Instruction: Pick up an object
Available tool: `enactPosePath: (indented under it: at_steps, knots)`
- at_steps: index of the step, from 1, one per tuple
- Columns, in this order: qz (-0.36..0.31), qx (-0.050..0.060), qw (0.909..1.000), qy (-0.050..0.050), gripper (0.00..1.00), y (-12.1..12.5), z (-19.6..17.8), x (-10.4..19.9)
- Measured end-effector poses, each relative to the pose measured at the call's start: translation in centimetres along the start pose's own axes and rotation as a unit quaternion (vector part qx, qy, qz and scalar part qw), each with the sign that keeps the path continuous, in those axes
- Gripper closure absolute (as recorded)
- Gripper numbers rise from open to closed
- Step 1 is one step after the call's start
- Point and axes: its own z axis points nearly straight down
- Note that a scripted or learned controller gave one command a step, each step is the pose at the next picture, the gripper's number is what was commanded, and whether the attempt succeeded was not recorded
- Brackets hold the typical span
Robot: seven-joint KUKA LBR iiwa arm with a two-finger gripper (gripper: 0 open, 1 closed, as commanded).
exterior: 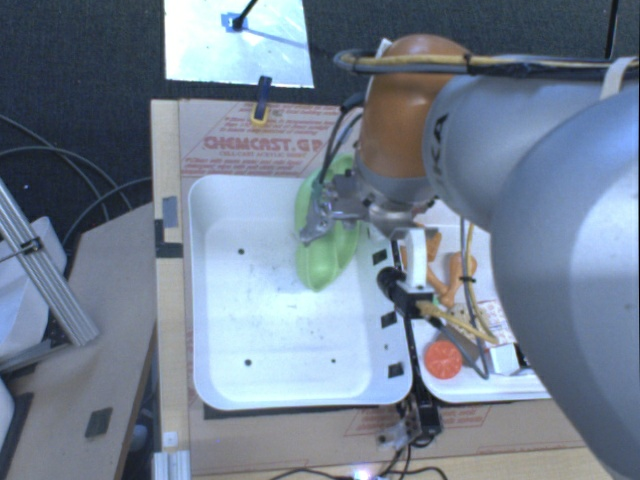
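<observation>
**Tool over green thing, upper right of left bin**

Far left of frame: a pale aluminium rail (45, 268) runs at a slant over the beige tabletop (110, 298). Upper left: a shiny silver sheet (235, 23) on dark ground. Below it sits a brown cardboard sheet (250, 138) w/ red print, and a small blue & yellow clip (262, 103) is at its top edge.

Centre-left: the left bin (200, 298), white & shallow, lies on the cardboard. Its floor is bare apart from a few dark specks & scuffs. The task's thing, a pale green thing (325, 258), long & soft-looking, is in the bin's upper right corner. It runs roughly top to bottom, w/ its upper end up by the bin's far rim & its lower, rounded end over the bin floor.

The tool (322, 218) is right on top of the green thing, about mid-length, metal parts overlapping it. Can't tell if the tool is open, closed or gripping; can't tell if the green thing is lifted or resting either.

Centre to right: the arm (540, 168), big & grey, comes in from the right edge & fills most of that side, w/ its orange band (400, 108) just above the tool.

Lower right, partly under the arm: the right bin (490, 390). Inside are thin orange pieces (452, 273), a round red-orange thing (443, 359) near the front rim, & a printed packet (492, 320) just right of them
</observation>
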Motion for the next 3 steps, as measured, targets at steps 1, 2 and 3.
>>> enactPosePath:
  at_steps: [1,2,3]
  knots:
    - [-0.010,0.009,0.9999,0.009,0.00,1.12,0.57,-1.65]
    - [-0.010,0.008,0.9999,0.011,0.00,1.70,0.71,-1.88]
    - [-0.011,0.009,0.9998,0.012,0.00,1.90,0.90,-1.83]
